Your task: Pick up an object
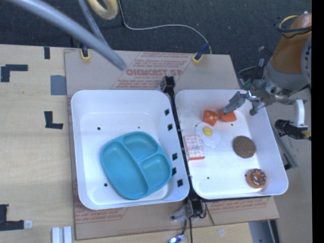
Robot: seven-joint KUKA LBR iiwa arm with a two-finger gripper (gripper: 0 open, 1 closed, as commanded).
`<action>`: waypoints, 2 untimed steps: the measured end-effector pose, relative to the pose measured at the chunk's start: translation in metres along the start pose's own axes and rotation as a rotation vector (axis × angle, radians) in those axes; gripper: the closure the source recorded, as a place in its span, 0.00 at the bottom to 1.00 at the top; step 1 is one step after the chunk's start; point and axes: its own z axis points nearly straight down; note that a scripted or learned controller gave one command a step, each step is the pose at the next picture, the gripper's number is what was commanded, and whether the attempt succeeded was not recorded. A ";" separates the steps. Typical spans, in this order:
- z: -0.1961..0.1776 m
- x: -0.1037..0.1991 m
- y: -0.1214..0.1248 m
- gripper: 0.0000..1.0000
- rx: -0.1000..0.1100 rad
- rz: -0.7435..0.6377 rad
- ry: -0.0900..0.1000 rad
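Bins sit side by side on the worktop (30, 151). The left bin (86, 110) holds a blue divided plate (135, 164). The right bin (268, 151) holds two small orange blocks (210, 117) and (228, 117) near its back, a toy fried egg (207, 132) in front of them, a small red and white packet (194, 147) by the dividing wall, a brown round cookie (244, 147) and a frosted doughnut (256, 178) at the front right corner. The arm (291, 54) reaches in from the right, with the jaws (234, 104) low over the right-hand orange block. Whether they are parted or closed cannot be told, and nothing is seen gripped in them.
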 end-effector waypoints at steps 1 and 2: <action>0.046 -0.001 -0.007 0.00 0.001 0.001 0.000; 0.092 -0.001 -0.002 0.00 0.001 0.000 0.001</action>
